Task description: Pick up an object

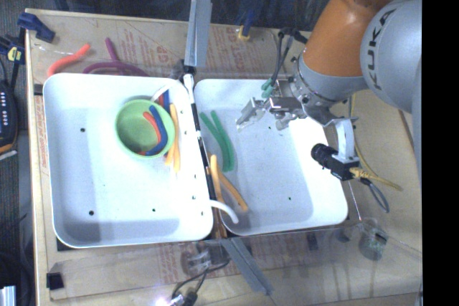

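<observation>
We see the hand [252, 113] hovering open and empty over the right bin [315, 208], near its 12 o'clock rim. Green strips [219, 138] and orange strips [228, 188] lie at the bin's 9 o'clock side; a green bowl [145, 128] sits in the left bin [72, 218].

We see the gripper [264, 113] poised above the right bin [287, 175], green strips [219, 140] lying near its left wall.

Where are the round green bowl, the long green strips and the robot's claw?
Round green bowl [136, 127], camera view, inner floor.
Long green strips [221, 141], camera view, mid-length.
Two-finger gripper [252, 113], camera view, between fingertips.
</observation>
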Controlling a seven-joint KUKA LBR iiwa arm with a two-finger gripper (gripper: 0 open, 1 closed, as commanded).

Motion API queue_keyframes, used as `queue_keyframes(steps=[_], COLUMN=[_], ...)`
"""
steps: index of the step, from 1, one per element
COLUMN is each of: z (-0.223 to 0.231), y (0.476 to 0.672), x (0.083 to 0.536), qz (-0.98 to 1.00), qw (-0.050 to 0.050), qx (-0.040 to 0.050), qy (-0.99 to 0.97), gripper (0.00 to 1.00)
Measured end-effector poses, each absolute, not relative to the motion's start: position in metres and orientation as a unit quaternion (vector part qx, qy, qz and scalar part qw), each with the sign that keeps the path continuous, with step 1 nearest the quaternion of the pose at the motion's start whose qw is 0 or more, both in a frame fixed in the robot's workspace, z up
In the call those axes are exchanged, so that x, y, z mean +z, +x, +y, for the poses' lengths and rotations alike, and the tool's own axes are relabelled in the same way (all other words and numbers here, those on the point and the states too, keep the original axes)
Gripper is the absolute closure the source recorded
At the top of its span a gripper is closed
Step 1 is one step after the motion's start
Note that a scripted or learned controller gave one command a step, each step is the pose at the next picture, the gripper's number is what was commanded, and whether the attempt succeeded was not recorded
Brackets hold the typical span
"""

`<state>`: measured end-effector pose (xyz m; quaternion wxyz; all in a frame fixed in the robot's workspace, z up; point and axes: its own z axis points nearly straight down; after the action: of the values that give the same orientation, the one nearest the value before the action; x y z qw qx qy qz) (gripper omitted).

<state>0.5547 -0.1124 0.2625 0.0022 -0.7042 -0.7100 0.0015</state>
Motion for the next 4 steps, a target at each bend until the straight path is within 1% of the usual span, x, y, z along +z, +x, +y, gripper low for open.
queue_keyframes(steps=[1,2,3,4], z=[-0.110,-0.114,-0.113,-0.113], y=[0.587,0.578,0.580,0.579], x=[0.139,0.096,0.108,0.106], qz=[-0.722,-0.725,-0.727,-0.728], qw=[0.002,-0.004,-0.006,-0.005], qx=[0.0025,-0.0003,-0.0016,-0.0011], qy=[-0.692,-0.688,-0.686,-0.686], gripper=[0.00,0.00,1.00,0.00])
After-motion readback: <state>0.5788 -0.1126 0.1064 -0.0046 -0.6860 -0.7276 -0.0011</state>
